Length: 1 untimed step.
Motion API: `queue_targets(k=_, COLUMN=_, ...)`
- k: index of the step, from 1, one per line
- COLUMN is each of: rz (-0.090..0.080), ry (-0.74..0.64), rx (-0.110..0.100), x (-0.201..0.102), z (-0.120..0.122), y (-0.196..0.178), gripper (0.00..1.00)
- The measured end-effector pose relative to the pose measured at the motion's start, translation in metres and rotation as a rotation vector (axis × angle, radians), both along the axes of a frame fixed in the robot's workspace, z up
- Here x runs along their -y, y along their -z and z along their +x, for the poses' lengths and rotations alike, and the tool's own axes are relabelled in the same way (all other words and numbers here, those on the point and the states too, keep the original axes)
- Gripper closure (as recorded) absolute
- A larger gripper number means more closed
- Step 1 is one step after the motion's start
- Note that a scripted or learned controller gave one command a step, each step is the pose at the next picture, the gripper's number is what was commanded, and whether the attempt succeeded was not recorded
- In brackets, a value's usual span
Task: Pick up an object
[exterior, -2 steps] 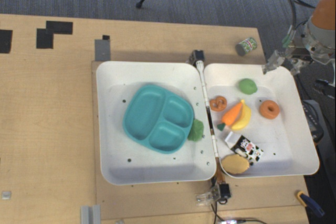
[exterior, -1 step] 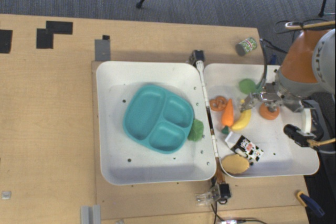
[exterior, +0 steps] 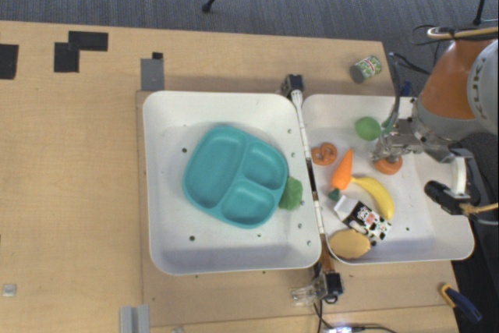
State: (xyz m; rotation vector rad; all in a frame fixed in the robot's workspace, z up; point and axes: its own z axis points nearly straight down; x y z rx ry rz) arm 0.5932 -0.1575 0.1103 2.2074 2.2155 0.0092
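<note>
**Gripper low in the right bin**

The gripper point(exterior: 387, 146) is down over a small orange piece point(exterior: 387, 164), but whether it's clamped I cannot tell. Left to right: teal tray point(exterior: 234, 175) in the left bin point(exterior: 164, 191), then carrot point(exterior: 342, 171), banana point(exterior: 376, 195). Looks like the grasp step; next comes a clean lift.

Single fixed camera, high above bench point(exterior: 70, 191), looking down at slant. Left bin point(exterior: 168, 168) sits near frame centre, right bin point(exterior: 437, 234) beside it. Moderate distance: floor strip beyond left bin fills top edge.
</note>
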Motion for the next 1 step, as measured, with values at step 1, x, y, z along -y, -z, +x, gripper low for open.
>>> queue_targets(k=1, rz=0.006, ry=-0.003, rx=-0.008, x=-0.0516, z=0.032, y=-0.0882, gripper=1.0)
